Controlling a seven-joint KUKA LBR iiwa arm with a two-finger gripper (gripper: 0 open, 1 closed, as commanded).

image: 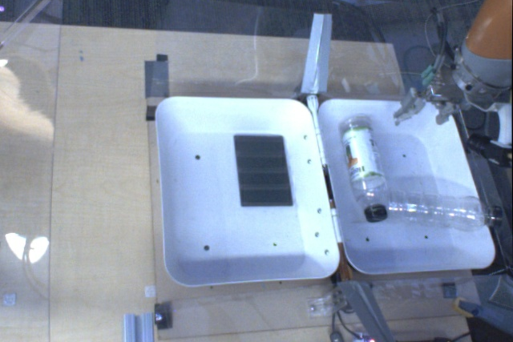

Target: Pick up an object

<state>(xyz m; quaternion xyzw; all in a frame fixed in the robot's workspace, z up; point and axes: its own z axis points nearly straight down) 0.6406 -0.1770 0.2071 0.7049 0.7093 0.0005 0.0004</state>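
Orange-banded arm (490,32), grey metal gripper (423,109)

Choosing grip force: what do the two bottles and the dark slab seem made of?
Labelled bottle: likely clear plastic with a paper or film label; see-through at its lower end. Clear bottle: thin transparent plastic, glossy, the bin visible through it, with a dark cap. Slab: matte black with ribbed bands, perhaps rubber or plastic; uncertain.

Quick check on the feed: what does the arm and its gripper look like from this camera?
The arm shows a rounded orange band above a pale grey wrist ring. Below it, the gripper is grey metal, with thin dark cables and a bit of green wiring beside it.
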